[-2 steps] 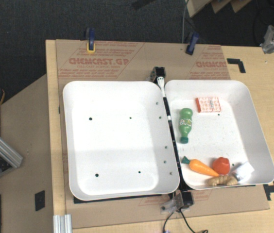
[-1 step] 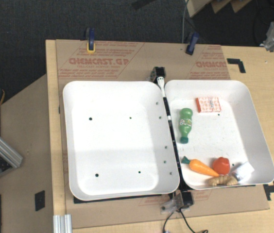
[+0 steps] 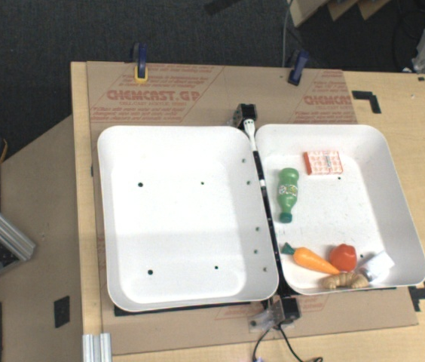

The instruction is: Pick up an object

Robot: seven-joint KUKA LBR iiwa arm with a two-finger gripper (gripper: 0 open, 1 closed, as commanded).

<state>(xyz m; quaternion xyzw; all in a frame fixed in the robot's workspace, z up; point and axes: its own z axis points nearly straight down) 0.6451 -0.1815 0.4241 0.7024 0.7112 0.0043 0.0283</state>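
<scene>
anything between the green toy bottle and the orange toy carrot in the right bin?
Nothing. In the camera view, bare white floor of the right bin separates the green plastic toy bottle from the orange toy carrot. The red toy tomato sits beside the carrot.

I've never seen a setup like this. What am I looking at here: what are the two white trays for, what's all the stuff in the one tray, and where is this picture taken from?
This is one picture from a camera fixed above a workbench, looking down at a slant. On a brown board sit two shallow white bins side by side. They belong to a robot arm's practice task: picking up an object. The left bin has only a few small dark dots on its floor. The right bin holds toy items: a green bottle near the divider, a small red-patterned box towards the back, and at the front an orange carrot, a red tomato-like piece, a tan knobbly piece and something small and white. All of them lie loose in the bin.
</scene>
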